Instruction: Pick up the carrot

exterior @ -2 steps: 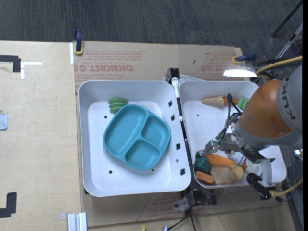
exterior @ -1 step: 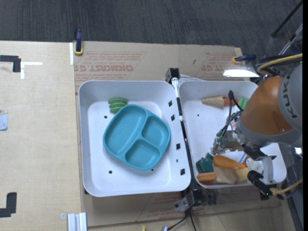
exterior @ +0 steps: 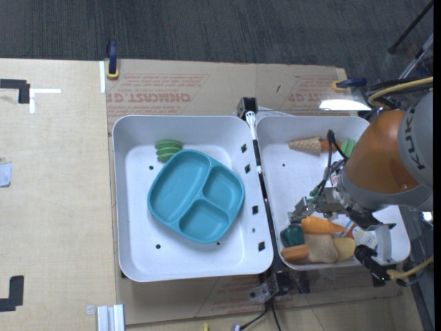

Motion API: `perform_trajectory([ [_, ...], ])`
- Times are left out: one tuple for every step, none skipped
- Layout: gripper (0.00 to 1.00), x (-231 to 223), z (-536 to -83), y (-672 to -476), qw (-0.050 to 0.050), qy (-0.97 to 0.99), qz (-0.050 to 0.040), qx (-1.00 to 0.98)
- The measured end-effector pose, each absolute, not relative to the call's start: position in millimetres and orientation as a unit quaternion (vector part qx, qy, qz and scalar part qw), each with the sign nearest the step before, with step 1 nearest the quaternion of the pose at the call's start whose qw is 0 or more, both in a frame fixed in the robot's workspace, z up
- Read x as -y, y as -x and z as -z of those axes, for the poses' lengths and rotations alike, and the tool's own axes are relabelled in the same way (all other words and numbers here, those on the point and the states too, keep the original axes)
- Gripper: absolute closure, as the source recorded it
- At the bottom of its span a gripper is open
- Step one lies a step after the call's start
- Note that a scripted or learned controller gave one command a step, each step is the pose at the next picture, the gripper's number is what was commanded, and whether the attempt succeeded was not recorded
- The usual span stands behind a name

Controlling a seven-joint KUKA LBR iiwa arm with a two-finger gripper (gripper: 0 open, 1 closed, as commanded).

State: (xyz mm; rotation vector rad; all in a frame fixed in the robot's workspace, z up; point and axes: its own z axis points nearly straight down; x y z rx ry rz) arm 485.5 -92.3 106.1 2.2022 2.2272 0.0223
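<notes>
The carrot (exterior: 326, 225) lies in the right bin (exterior: 275, 178), toward its near edge, a tapered orange piece stretched roughly left to right. The gripper (exterior: 313, 205) hangs just above and to the left of it, its metal parts close over the carrot's thin end; whether the fingers are touching the carrot, or how wide they stand, I cannot tell, because the arm's wrist and cables crowd that spot. Nothing in the view shows the carrot lifted off the bin floor.

Right beside the carrot sit 3 other items: a dark green piece (exterior: 292, 236) to its left, a tan chunk (exterior: 324, 248) just below it, and an orange-red piece (exterior: 295, 254) at the bin's near wall, touching the tan chunk. These lie bunched together at the front of the bin. Well apart from them, near the far wall of the same bin, rests an ice-cream cone (exterior: 306, 144), lying on its side with the point to the left.

The arm (exterior: 382, 161), its orange band large in the view, comes in from the right and covers much of the right bin's outer half.

The left bin (exterior: 127, 205) holds a blue divided plate (exterior: 196, 195) with 3 compartments, set at a tilt in the middle, and a green ridged item (exterior: 168, 148) just beyond the plate's far-left rim, possibly a pea pod.
</notes>
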Motion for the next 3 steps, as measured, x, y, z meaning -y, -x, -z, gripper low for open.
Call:
perform_trajectory([
  [1.00,93.1,-115.3,-487.7,0.006,-0.705,-0.0080,-0.709],
  [0.00,93.0,-115.0,-487.4,0.005,-0.705,-0.0076,-0.709],
  [0.00,97.3,-100.8,-484.7,0.011,-0.755,-0.0066,-0.655],
])
